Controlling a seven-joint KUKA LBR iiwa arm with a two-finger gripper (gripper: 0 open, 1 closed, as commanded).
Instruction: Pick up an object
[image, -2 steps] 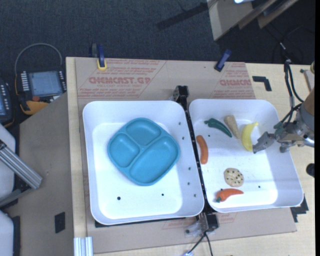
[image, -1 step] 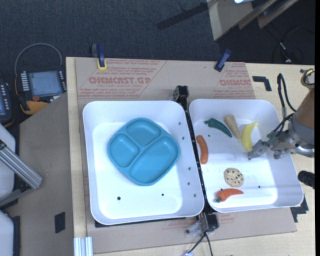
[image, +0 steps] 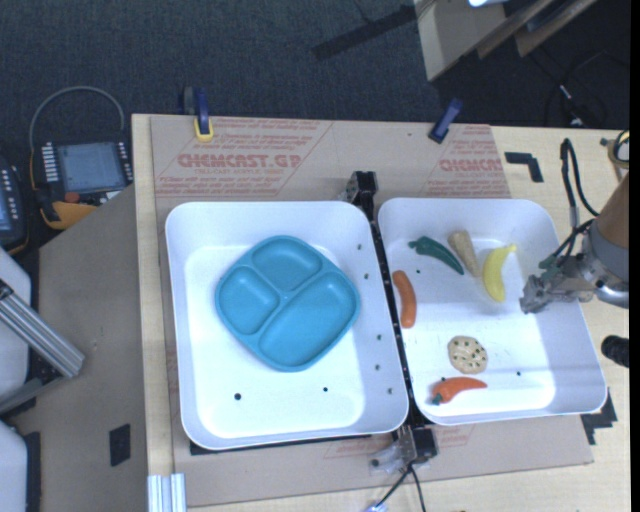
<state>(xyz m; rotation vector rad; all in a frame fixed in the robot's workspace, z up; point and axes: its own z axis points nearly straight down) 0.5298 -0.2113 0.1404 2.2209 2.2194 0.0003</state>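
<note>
While just beside the tool (its left), banana lies.

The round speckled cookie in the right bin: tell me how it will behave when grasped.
The round speckled cookie lies flat, so it probably won't roll. Its low disc shape likely gives fingers little edge to catch. It looks small, so probably light.

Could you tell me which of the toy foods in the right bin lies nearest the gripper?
The yellow banana. It lies just left of the gripper, while the cookie, the green pepper and the others sit farther off.
</note>
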